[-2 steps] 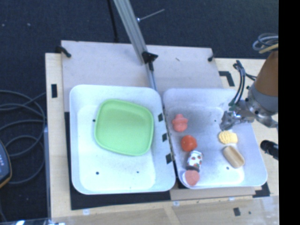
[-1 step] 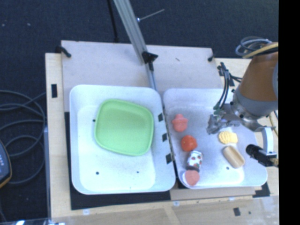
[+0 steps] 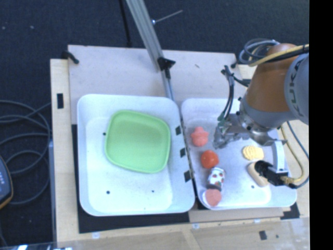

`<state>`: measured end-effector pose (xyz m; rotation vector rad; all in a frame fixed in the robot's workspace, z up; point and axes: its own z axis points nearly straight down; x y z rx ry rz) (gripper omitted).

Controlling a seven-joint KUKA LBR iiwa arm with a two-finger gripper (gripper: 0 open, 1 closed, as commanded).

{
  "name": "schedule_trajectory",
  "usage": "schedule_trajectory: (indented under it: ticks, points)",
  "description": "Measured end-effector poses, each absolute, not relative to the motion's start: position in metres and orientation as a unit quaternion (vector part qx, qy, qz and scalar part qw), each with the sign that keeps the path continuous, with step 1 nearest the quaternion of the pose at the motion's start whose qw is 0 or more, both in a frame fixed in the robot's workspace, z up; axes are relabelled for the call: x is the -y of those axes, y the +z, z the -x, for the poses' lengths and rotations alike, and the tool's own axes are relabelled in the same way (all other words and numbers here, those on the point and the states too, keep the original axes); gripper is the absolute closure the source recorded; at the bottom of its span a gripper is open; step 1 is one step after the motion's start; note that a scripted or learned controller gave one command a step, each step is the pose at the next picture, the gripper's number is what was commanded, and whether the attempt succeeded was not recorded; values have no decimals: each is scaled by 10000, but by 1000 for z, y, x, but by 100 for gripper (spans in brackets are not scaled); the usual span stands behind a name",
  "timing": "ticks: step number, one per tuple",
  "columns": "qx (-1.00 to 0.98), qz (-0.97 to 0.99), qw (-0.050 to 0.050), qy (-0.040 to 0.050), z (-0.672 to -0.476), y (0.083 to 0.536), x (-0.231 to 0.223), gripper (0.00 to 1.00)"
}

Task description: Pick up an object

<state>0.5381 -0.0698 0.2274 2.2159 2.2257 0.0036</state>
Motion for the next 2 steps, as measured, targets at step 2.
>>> schedule_trajectory:
  ticks: [2]
  points:
    - [-7086,-7056,1,9,-534,249,-37,100]
